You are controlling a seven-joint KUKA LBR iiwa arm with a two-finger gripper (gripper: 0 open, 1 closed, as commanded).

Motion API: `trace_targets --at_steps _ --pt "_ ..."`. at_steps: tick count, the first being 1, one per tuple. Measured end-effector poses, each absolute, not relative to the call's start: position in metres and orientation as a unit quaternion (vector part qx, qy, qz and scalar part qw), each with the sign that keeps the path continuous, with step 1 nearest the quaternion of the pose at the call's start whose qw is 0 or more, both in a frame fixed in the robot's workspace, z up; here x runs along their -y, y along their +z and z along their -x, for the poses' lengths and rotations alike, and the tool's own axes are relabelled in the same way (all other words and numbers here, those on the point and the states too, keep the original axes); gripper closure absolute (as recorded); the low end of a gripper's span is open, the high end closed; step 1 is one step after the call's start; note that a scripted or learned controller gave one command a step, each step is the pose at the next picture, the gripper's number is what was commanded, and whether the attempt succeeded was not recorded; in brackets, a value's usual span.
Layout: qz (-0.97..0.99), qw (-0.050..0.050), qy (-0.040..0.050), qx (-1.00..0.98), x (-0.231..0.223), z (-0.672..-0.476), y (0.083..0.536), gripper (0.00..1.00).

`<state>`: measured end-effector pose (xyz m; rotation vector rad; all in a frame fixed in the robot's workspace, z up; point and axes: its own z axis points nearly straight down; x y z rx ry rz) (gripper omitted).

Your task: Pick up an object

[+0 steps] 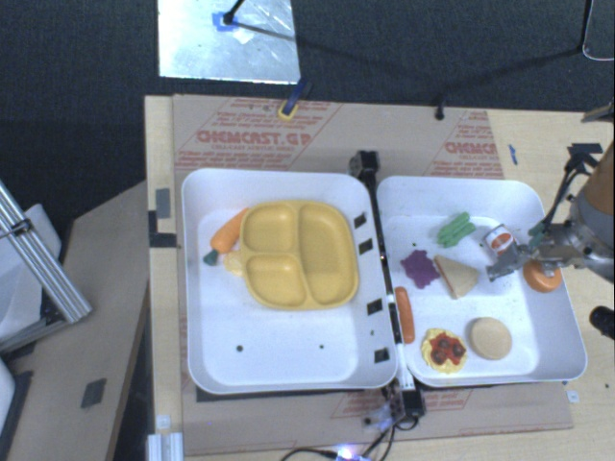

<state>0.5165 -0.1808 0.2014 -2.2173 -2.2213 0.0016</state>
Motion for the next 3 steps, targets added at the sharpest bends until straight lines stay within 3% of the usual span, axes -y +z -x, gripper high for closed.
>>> trace_targets --at_steps 2,3 --pt "0.707 0.001 0.0003 0.707 0.187 -0.522 0.100 0.00" --pt "0.707 -0.001 -0.0014 0.708 0.187 -0.524 0.089 0.00"
